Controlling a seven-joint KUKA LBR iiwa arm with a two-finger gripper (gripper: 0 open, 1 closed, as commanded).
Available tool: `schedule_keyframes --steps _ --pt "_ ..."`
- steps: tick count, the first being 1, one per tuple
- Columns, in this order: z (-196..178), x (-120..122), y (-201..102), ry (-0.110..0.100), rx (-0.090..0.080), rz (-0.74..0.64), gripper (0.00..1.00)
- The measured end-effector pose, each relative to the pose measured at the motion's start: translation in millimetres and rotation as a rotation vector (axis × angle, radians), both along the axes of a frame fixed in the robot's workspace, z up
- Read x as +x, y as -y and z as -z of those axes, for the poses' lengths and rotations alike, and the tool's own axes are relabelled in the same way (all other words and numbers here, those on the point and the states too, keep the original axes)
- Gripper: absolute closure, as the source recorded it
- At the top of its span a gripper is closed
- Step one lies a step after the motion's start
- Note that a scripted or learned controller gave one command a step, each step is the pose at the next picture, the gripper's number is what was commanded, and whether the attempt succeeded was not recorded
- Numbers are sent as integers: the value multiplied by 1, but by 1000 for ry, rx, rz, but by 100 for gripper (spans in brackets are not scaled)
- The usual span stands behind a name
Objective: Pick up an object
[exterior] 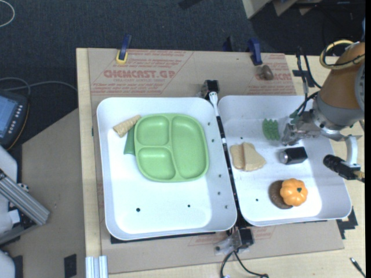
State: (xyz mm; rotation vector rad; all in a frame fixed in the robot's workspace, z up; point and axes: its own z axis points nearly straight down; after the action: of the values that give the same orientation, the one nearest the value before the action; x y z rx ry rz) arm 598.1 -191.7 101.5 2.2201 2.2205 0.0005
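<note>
Gripper (288, 133) hangs low in right bin (330, 207), beside green toy (270, 128) and black block (293, 154); jaw state hidden, cannot tell. Risk: fingers nudge toy aside, close on nothing.

Arm (342, 91) low (pincer (291, 133) down)

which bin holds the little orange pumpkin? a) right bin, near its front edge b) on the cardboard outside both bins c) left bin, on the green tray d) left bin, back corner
a: the orange pumpkin sits in the right bin, toward its front edge, while the green divided tray in the left bin carries nothing orange.
</note>
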Motion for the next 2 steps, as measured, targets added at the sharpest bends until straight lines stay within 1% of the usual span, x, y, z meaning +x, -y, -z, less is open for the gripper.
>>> schedule_keyframes --steps 1,2 --pt "-47 9 -4 5 -2 -1 100" --pt "-104 7 -13 6 -1 -2 100"
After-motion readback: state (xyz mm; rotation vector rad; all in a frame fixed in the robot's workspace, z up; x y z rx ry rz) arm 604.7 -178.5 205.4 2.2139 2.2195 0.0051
